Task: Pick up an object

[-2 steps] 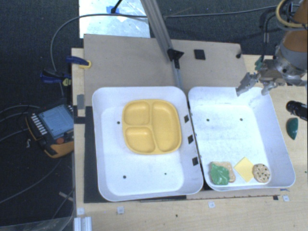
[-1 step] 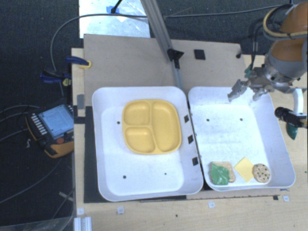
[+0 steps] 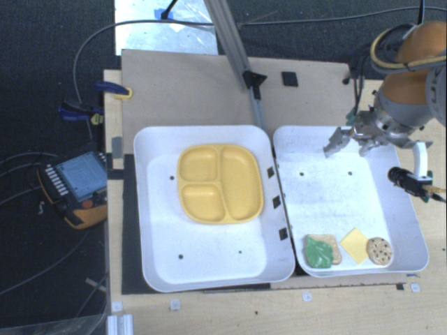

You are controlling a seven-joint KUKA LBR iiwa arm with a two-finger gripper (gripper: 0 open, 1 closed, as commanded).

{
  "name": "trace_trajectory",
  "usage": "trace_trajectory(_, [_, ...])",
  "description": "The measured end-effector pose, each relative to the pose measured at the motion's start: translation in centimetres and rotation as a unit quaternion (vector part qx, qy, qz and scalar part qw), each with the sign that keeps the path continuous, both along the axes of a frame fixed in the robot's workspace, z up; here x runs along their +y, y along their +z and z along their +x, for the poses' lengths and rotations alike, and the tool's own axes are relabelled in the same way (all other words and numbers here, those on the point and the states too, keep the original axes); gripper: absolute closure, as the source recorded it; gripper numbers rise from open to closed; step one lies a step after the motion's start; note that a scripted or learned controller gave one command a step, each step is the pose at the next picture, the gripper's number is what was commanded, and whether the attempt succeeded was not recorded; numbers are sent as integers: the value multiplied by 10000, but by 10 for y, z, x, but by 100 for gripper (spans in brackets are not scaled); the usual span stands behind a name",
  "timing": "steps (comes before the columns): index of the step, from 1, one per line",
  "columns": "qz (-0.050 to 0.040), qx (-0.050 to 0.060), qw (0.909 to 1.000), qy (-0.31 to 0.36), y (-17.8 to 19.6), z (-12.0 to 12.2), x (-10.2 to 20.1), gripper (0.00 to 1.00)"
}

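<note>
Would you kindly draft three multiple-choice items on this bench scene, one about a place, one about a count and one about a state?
1. Where does the yellow plate lie?
A. in the left bin
B. in the right bin
C. on the bare bench

2. How many food items lie in the right bin?
A. one
B. three
C. five

3. How do the toast with green topping and the cheese slice stand to each other?
A. stacked
B. apart
C. both on the plate

Answers: 1 A, the plate sits inside the left bin. 2 B, toast, cheese slice and cookie line its near edge. 3 B, white floor shows between them.
</note>
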State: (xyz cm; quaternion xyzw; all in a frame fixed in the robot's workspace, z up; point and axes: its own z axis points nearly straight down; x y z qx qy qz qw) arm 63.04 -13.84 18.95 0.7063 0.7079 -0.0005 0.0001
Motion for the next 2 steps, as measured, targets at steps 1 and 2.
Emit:
trace_trajectory(1, [1, -4, 10000, 6, -42, 6, 1, 0])
trace_trajectory(2, [0, -26, 10000, 12, -29, 7, 1, 100])
